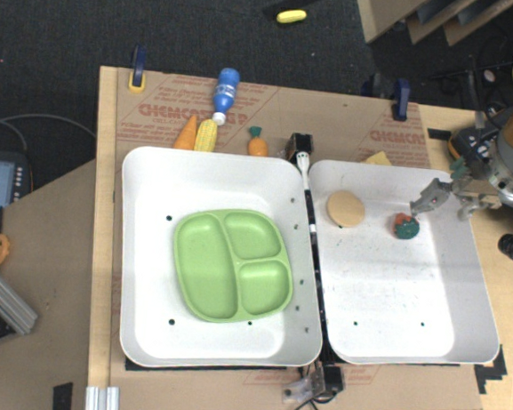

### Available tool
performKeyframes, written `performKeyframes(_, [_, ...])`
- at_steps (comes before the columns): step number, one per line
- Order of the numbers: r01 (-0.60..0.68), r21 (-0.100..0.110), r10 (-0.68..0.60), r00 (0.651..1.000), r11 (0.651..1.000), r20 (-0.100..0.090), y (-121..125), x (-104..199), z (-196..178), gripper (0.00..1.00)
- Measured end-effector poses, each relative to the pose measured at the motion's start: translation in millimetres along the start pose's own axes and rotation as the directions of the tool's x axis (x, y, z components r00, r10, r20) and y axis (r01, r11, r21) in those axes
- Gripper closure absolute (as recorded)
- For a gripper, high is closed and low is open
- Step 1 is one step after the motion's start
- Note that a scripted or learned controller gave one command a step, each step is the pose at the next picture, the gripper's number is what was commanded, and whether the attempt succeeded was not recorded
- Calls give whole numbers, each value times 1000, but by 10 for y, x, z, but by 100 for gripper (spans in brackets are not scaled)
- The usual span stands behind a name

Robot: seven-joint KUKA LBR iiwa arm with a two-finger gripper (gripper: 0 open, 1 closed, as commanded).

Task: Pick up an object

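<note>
In the right bin a small red and green object lies near the back. A tan round disc lies to its left. My gripper hangs at the bin's back right, just above and right of the red and green object. It is open, with nothing between its fingers. Its left finger points down toward the red and green object without touching it.
The left bin holds a green divided plate. Behind the bins, on the cardboard, lie a corn cob, a carrot, a blue and white bottle and a black clip.
</note>
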State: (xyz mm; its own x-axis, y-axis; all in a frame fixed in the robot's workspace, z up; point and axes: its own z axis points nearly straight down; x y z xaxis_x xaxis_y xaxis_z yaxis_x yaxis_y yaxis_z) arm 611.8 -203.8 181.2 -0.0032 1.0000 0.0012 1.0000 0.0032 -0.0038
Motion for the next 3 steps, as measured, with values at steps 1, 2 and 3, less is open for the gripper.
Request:
performKeyframes(1, [0, 3, 0, 1000, 1000, -2, 233, 94, 1025, 0])
performKeyframes(2, [-1, -7, 1, 1000, 1000, 3, 248, 81, 854, 100])
performKeyframes(3, [3, -1, -3, 1000, 1000, -2, -3, 865, 964, 100])
